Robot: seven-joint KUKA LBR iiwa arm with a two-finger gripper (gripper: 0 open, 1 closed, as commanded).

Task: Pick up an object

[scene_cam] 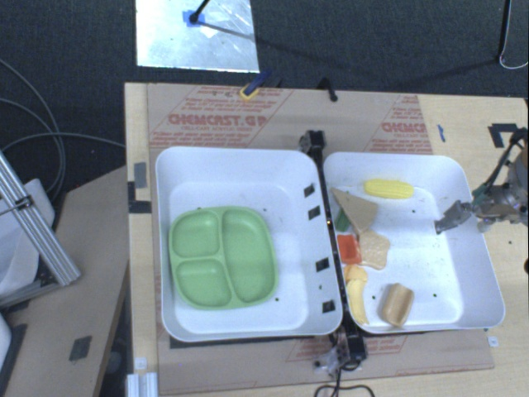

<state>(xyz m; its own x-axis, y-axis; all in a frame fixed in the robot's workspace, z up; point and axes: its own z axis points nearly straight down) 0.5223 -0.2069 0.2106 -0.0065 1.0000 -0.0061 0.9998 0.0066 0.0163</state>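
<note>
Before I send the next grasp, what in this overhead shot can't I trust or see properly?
- Gripper, camera view: small and blurred at the right bin's rim; finger state unreadable.
- Arm: cut off by the right edge, so its pose is unknown.
- Toy food by the divider: the red piece sits partly under the tan wedge and cracker; edges merge.
- Banana: partly hidden against the bin wall.

arm (514, 190): cut off at right edge | gripper (453, 217): fingers blurred

Yellow corn cob (388, 189) flat in right bin (475, 246)
</note>
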